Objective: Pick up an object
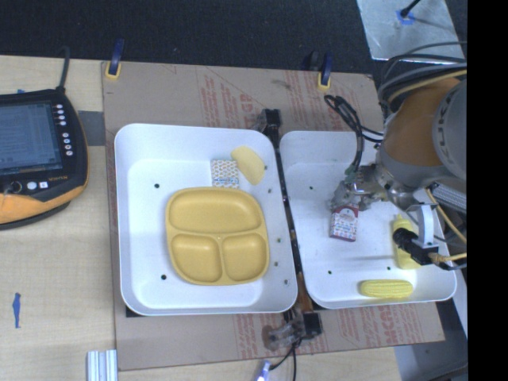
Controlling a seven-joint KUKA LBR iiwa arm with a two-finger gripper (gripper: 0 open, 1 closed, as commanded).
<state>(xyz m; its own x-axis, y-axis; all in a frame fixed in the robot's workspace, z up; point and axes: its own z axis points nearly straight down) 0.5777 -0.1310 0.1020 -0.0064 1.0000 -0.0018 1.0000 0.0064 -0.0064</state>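
A: Starting at the far left of the counter, what sits there?

B: A teach pendant with a dark screen and an orange underside lies at the edge, well apart from the bins.

A: And the left bin?

B: It holds a yellow divided plate with three compartments, lying flat near the middle. Just above it lies a small patterned packet, and beside that, to the right, a pale yellow wedge-shaped piece, tilted.

A: Then the right bin?

B: The claw is over the bin's middle, and a small packet with a reddish pattern hangs right under its tips, touching them. The view is too coarse to tell whether the claw truly pinches it. Near the bin's front wall lies a yellow corn cob. By the right wall sits another yellow object, partly hidden by black parts of the arm.
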